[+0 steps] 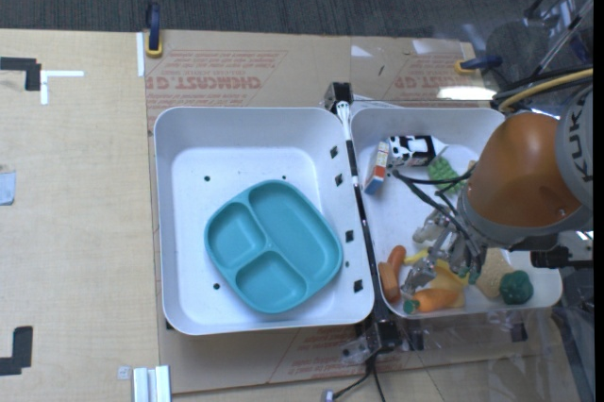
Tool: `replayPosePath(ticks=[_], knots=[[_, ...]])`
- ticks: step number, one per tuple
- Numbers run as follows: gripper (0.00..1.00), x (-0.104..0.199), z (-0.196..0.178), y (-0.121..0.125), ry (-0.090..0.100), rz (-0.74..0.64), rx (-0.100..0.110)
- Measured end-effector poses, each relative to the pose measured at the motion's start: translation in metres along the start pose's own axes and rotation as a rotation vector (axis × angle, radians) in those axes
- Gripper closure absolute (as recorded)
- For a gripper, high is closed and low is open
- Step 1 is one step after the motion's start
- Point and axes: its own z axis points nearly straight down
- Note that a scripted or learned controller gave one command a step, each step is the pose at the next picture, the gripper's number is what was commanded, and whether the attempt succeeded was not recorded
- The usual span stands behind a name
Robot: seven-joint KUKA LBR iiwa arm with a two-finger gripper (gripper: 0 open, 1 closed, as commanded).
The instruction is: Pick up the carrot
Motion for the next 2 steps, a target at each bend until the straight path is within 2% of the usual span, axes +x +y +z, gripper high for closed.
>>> replayPosePath(ticks=[1,2], knots=[[0.0,-0.017,-0.063,-0.037,0.004,0.069,0.003],[0.0,-0.003,-0.015,-0.012,0.009,0.076,0.003]])
